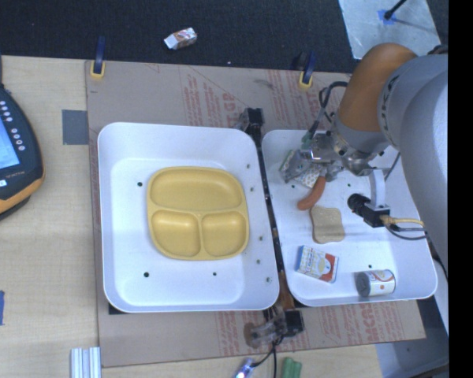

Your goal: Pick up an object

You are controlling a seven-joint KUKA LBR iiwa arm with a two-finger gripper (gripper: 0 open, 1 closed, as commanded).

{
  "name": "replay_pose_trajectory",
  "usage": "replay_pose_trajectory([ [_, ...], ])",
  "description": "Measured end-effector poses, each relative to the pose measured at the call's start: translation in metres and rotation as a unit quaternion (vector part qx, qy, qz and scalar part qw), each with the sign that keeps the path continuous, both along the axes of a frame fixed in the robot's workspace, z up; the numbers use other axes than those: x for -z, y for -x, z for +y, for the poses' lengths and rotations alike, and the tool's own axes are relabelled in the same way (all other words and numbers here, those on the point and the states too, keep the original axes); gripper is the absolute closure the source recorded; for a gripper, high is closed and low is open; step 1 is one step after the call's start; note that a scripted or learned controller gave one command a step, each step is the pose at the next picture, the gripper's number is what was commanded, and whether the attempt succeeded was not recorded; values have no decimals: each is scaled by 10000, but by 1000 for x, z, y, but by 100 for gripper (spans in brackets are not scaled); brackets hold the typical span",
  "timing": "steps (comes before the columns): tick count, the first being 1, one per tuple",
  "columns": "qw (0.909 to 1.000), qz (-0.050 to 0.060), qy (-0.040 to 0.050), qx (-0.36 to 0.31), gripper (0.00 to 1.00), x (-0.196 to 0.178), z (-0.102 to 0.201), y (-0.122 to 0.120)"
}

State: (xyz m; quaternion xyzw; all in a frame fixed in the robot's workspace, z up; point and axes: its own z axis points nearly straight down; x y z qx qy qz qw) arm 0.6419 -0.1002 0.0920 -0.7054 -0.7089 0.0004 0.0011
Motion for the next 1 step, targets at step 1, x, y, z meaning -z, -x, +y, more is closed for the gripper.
replay_pose_trajectory([
  [1,10000,10,9,2,0,0,0,46],
])
